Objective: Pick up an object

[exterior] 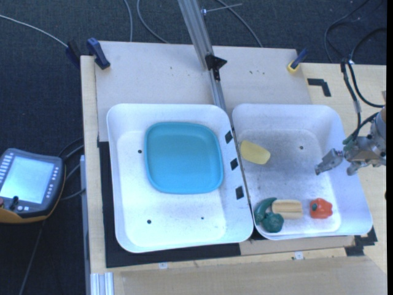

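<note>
Overhead view of the counter (153, 66) with two white bins side by side. The left bin (123, 226) holds a blue plate (183, 157). The right bin (350, 189) carries four small candidates: a yellow piece (255, 152) near its upper-left corner, and, in a row along its lower edge, a green piece (269, 214), a tan block (287, 208) touching it, and a red-orange piece (320, 208) just apart. The pincer (338, 163) hovers at the bin's right side, above the red-orange piece; whether it is open or closed cannot be told, and nothing visibly sits in it. The pieces look like light, rigid, smooth toy foods, probably slippery; the flat-sided tan block likely offers the surest hold, taken across its short sides.
</note>
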`<state>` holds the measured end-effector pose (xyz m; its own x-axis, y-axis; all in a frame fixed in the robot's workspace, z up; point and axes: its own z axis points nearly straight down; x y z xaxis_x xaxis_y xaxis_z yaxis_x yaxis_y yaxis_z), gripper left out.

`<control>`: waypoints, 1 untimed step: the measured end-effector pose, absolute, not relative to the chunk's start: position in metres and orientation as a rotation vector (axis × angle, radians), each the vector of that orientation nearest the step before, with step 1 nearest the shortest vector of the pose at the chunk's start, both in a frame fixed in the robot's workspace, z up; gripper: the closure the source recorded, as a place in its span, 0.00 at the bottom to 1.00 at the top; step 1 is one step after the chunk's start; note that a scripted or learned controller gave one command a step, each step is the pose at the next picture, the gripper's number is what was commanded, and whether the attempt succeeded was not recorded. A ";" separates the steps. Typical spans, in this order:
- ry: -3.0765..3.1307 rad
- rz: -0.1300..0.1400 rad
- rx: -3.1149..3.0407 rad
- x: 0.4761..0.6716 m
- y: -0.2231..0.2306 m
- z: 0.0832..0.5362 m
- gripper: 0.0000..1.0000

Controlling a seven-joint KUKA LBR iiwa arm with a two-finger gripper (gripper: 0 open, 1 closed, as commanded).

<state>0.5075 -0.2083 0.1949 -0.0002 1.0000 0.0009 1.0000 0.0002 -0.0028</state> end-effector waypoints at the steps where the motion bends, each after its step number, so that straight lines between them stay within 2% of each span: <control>1: -2.220 0.003 -2.218 0.505 -0.198 0.141 0.00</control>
<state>0.5052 -0.1978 0.1405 -0.0009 1.0000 0.0015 1.0000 0.0009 -0.0041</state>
